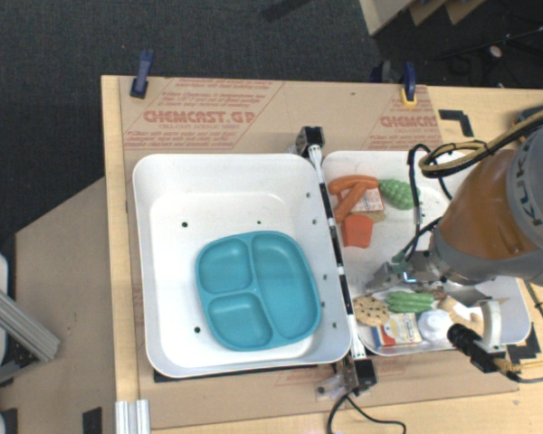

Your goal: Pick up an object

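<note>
Jaws low in right bin (385, 229) over green piece (407, 301) beside cookie (371, 311), likely lining up a grasp; spread or closed, can't tell.

Looks fat and round like a big pipe: an arm (489, 256) in smooth grey, with a wide orange band (484, 193) wrapped around it that shines a little on top. Wears part of some big dark letters (525, 197) on the grey next to the orange, cut off at the edge, and has thin black cables (434, 159) curling in loops off one side. Ends in a small gripper (396, 277) made of shiny silver metal, much thinner and paler than the fat grey and orange part that it is fixed to.
</note>
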You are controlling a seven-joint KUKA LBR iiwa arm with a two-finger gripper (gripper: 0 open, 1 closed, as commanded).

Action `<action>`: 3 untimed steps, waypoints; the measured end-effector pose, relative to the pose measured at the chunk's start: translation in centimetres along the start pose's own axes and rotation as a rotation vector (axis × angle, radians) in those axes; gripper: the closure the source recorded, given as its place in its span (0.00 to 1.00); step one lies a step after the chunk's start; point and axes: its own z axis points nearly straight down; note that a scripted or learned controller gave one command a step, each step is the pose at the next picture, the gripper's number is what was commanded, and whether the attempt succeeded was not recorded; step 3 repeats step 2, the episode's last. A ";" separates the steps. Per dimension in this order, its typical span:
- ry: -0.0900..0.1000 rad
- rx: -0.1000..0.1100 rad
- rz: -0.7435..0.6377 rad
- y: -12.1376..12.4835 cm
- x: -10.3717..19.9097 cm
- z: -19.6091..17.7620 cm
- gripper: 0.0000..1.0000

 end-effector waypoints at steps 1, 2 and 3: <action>0.003 0.003 -0.002 7.0 -0.3 0.2 0.00; 0.013 0.053 -0.013 18.0 -2.9 0.5 0.00; 0.013 0.053 -0.013 18.0 -2.9 0.5 0.00</action>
